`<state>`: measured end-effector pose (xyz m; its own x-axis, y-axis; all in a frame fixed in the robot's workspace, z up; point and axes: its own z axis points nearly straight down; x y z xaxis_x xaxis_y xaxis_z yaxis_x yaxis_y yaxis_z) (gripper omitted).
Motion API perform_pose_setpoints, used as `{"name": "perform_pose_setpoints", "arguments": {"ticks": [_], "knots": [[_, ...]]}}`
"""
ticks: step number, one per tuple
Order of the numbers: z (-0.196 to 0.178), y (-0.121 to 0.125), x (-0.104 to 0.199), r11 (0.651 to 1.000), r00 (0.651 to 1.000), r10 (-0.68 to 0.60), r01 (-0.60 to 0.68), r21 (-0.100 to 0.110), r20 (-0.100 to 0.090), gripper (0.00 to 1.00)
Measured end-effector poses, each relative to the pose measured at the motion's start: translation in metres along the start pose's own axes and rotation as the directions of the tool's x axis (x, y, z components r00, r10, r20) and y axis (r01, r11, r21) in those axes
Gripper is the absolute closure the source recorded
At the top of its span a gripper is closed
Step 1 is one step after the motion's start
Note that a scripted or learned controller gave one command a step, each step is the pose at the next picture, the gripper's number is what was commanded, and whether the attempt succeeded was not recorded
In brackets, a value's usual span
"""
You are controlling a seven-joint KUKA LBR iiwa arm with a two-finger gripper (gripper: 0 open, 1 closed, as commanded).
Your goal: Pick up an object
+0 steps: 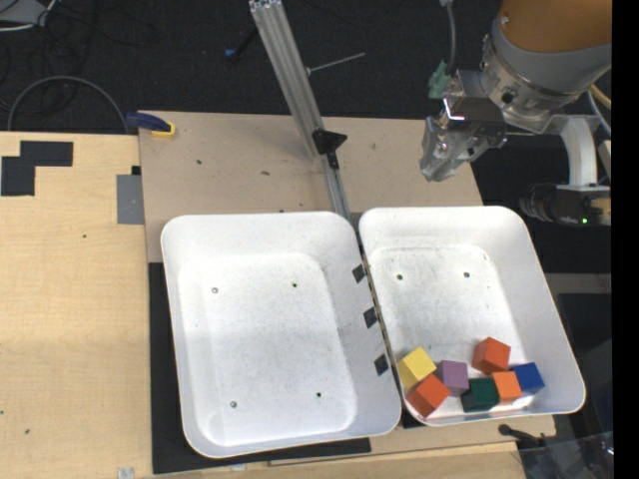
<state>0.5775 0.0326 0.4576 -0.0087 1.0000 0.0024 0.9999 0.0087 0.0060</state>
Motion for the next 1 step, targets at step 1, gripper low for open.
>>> {"name": "perform_pose_setpoints", "arguments": {"ticks": [1], "knots": [[0.037,-0.0167,0.0506,1.0,1.0,0.004,-0.004,0.013,0.002,1.0]]}}
